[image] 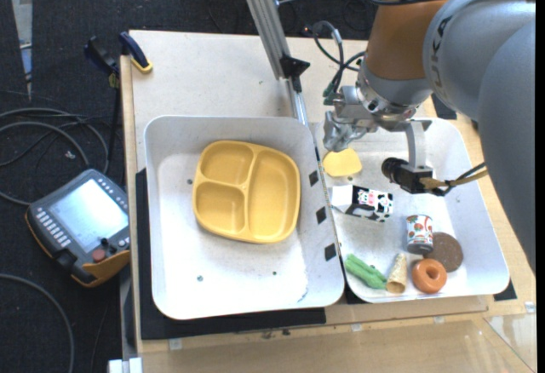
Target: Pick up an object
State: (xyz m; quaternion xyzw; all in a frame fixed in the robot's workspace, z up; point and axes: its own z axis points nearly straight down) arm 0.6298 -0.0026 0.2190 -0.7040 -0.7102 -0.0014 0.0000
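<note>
- the gripper [341,138] sits low over the far left corner of the right bin [477,192], just above and touching or nearly touching the far edge of a flat yellow piece [342,163]; contact cannot be confirmed from this angle.
- gripper state: cannot tell whether it is open or closed; nothing is seen gripped.
- the yellow piece lies flat on the bin floor close to the wall shared with the left bin [170,192]; judged the likely target because it is nearest the gripper.
- just nearer the camera lies a black-and-white cow-patterned block [372,203], beside a small white tag.
- further out in the right bin: a small can [419,232], a brown disc [447,251], an orange doughnut [429,276], a cone [398,272] and a green pod [365,271], clustered at the near edge.
- the left bin holds a yellow divided plate [247,192], well apart from the gripper.
- step in hand, as judged: descent or alignment over the yellow piece, lift not yet done.
- next move calls for a clean close on a thin, flat item; risk is that it slips or the gripper scrapes the bin wall.
</note>
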